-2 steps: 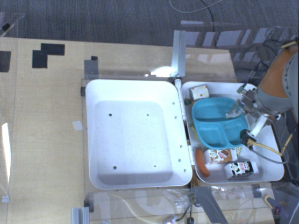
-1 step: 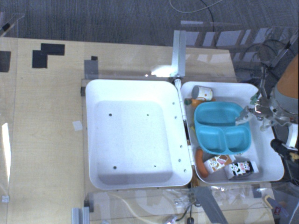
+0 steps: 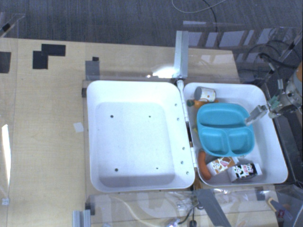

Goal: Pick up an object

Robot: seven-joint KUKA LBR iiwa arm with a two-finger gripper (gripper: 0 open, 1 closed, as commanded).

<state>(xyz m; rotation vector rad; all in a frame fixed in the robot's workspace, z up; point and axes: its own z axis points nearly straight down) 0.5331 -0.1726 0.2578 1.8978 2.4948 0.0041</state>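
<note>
Nearest the camera, along the front wall of the right bin, lie two small cartons: a black-and-white one and, just left of it, an orange-and-white one. Both sit just in front of the blue divided tray, which I take as my landmark. Left of the tray's front corner, an orange rounded thing rests against the bin's left wall.

Filling the middle of the right bin, the tray lies flat with its three compartments facing up. My pincer is at the tray's right rim — a slim grey finger slants down toward that edge, though I cannot tell whether it touches, how wide I stand open, or whether I have hold of anything.

Behind the tray, in the bin's far left corner, a small grey-and-orange cylinder lies on its side.

Left of the tray, beyond the divide, sits the other white bin.
</note>
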